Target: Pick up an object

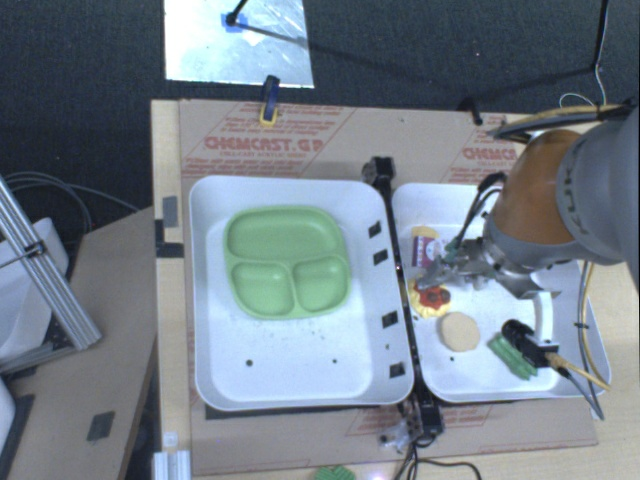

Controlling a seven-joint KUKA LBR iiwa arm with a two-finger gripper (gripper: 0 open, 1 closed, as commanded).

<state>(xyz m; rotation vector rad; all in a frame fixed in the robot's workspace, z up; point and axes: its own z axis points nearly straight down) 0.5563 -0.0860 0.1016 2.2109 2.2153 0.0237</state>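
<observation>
Camera view | left bin [210,298]: green tray [288,261] | right bin [480,386]: cookie [460,331]

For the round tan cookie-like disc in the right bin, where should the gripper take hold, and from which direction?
Probably straight down from above, closing across the width of the round tan disc. It lies flat on the right white bin, so its rim is the graspable part. Bare floor flanks it left and right; the red and yellow toy crowds its upper-left.

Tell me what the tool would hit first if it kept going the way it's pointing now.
Most likely the red and yellow toy, which lies just past the tool in the right bin. The tool points down and left toward it, though from above its height over the toy is hard to judge.
</observation>
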